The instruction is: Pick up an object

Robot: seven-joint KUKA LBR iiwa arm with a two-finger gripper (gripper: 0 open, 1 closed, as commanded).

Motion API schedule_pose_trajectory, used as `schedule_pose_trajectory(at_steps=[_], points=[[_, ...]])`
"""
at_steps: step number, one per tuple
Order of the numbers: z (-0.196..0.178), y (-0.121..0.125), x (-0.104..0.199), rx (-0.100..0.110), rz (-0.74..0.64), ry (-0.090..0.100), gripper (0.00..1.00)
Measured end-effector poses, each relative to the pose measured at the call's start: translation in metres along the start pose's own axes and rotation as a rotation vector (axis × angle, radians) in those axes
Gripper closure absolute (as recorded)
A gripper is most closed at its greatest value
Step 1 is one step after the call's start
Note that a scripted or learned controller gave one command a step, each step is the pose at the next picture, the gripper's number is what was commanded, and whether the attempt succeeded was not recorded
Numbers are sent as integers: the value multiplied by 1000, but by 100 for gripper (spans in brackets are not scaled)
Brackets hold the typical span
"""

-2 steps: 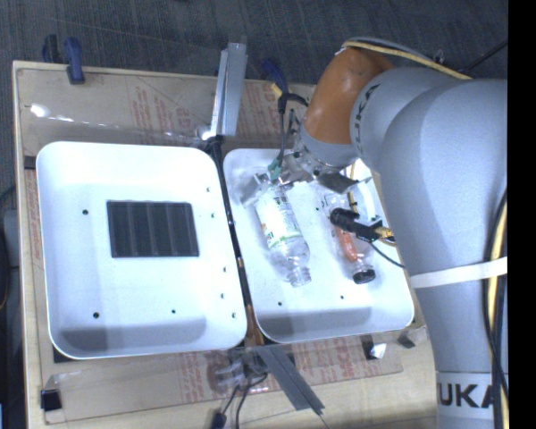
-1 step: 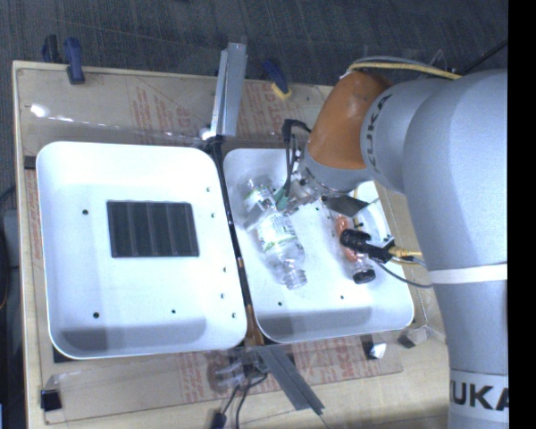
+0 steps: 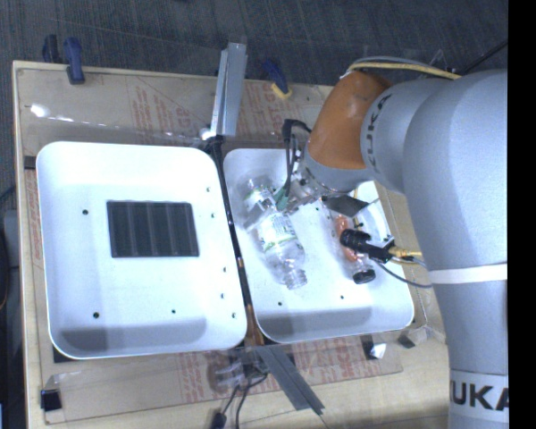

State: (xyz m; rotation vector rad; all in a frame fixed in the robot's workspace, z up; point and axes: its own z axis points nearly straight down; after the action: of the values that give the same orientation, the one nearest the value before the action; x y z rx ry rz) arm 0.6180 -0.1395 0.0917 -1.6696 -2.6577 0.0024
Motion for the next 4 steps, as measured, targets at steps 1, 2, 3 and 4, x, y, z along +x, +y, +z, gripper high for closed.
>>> schedule_pose_trajectory(at_steps=[1, 2, 3, 4], points=[[-11, 1, 0, -1, -2, -2, 100], [-12, 1, 0, -2, -2, -3, 0], [1, -16, 15, 0, -22, 0, 0], [-10, -16, 13, 1, -19, -3, 100]])
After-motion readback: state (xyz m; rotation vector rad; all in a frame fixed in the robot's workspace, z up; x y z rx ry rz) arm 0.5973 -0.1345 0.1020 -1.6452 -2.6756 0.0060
